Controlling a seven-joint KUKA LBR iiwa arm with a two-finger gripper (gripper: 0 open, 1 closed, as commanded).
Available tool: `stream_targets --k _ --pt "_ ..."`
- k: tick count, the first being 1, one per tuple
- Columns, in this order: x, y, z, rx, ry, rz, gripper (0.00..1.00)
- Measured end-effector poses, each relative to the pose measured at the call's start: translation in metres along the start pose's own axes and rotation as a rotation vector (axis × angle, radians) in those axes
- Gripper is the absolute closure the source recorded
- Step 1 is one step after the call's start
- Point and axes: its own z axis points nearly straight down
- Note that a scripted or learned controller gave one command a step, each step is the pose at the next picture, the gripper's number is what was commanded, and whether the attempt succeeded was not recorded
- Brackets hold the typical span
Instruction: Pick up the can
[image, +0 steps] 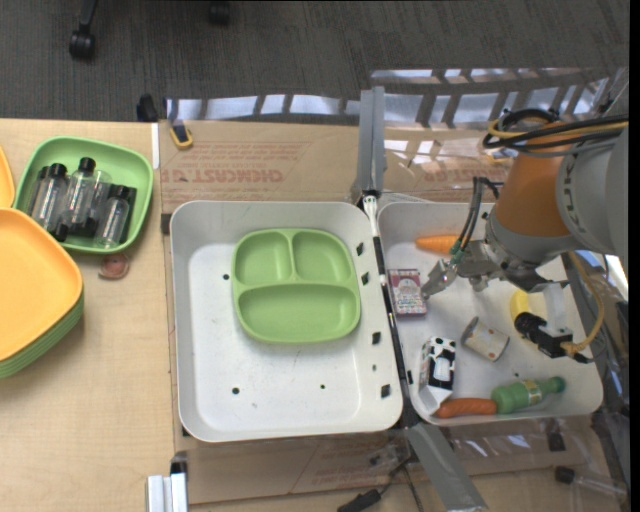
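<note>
Presently, the two-finger claw (458, 280) hangs over the far middle of the right shallow white bin (592, 405), with its fingers (437, 281) spread apart and nothing between them. The grey arm with its orange band (540, 195) reaches in from the right above it.

Just beyond the claw, toward the far wall, lies a small orange carrot-shaped toy (435, 242). To the claw's left, near the bin's left wall, lies a small pink printed carton (406, 292). On the near side of the claw sits a pale beige block (484, 340), and to its right a yellow curved piece (524, 304) lies partly under cabling.

The black-and-white patterned can (438, 362) lies in the near left part of the right bin, well clear of the claw and touched by nothing. Along the near wall lie a second orange carrot-shaped toy (466, 407) and a green plastic bottle (525, 394), end to end.

The left shallow white bin (200, 330) holds a light green divided plate (295, 283). On the wooden bench at far left stand a green tray of small dark-capped bottles (85, 195) and a stack of orange plates (35, 300).
</note>
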Motion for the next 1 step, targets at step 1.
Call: stream_targets --k 1 --pt "-0.0101 -0.0934 0.0009 0.002 0.004 -0.035 0.0"
